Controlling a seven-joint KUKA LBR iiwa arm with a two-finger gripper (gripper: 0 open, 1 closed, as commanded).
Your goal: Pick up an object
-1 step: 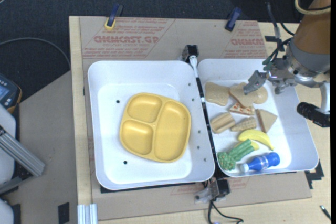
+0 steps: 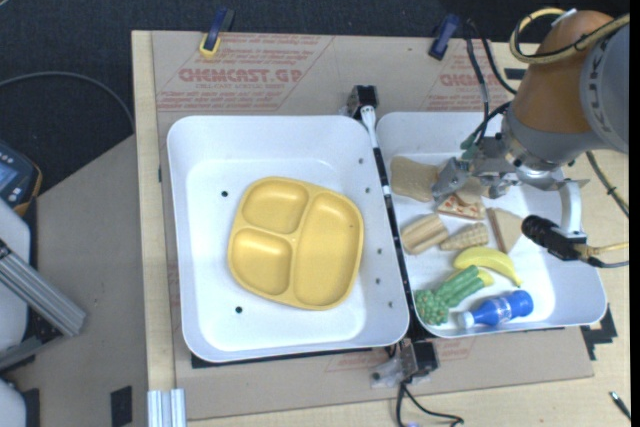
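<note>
The right bin (image 2: 580, 300) holds several toy foods: a tan bread slice (image 2: 410, 177), a pizza slice (image 2: 462, 207), a ridged tan roll (image 2: 422, 233), a yellow banana (image 2: 487, 262), a green pea pod (image 2: 448, 293) and a blue bottle (image 2: 497, 308). My gripper (image 2: 470, 180) hangs low in the back half of this bin, just above the pizza slice and beside the bread slice. Its fingers are spread open and nothing sits between them.
The left bin (image 2: 200, 215) carries a yellow divided plate (image 2: 296, 242). A raised divider edge (image 2: 385, 205) separates the two bins. A black cylinder (image 2: 545, 235) on a cable hangs from the arm over the right bin's right side.
</note>
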